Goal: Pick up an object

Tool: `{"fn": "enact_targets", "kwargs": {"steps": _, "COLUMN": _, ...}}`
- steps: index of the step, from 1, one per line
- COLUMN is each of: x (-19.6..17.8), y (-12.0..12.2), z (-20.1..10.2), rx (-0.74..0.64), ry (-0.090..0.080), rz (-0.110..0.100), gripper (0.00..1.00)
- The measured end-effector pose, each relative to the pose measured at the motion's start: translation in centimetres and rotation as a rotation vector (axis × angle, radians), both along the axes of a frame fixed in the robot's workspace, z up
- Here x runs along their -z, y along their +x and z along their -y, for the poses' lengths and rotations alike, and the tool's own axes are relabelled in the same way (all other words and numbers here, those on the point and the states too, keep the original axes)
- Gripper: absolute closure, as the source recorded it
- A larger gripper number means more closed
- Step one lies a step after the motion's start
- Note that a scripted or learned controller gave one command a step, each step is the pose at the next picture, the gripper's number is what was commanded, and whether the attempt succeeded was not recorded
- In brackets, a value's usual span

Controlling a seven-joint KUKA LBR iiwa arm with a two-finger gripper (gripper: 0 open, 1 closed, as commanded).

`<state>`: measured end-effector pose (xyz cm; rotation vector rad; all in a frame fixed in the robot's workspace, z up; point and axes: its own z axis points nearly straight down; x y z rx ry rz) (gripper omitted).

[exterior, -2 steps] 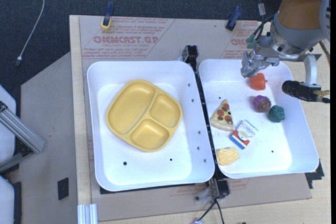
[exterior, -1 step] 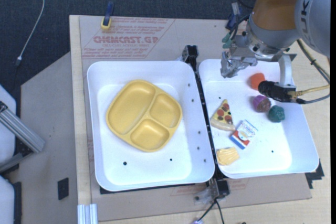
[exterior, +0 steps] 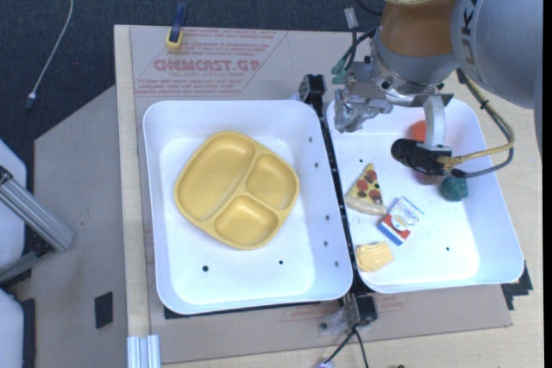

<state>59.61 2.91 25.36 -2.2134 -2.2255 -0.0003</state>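
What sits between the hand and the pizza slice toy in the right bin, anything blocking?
Nothing visible blocks it. The hand hangs over the upper left part of the right bin; the pizza slice toy lies below it in the view with bare bin floor between. The small carton and yellow piece lie beyond the slice.

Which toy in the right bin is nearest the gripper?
The pizza slice. It lies just below the gripper, near the bin divider; the red-white-blue carton and the yellow piece lie farther down.
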Motion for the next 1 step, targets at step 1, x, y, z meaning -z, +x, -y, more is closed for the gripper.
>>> {"fn": "enact_targets", "kwargs": {"steps": 1, "x": 1.83, "y": -0.08, "z": -5.23, "rx": 0.0, "ry": -0.001, "rz": -0.003, "gripper": 1.0}}
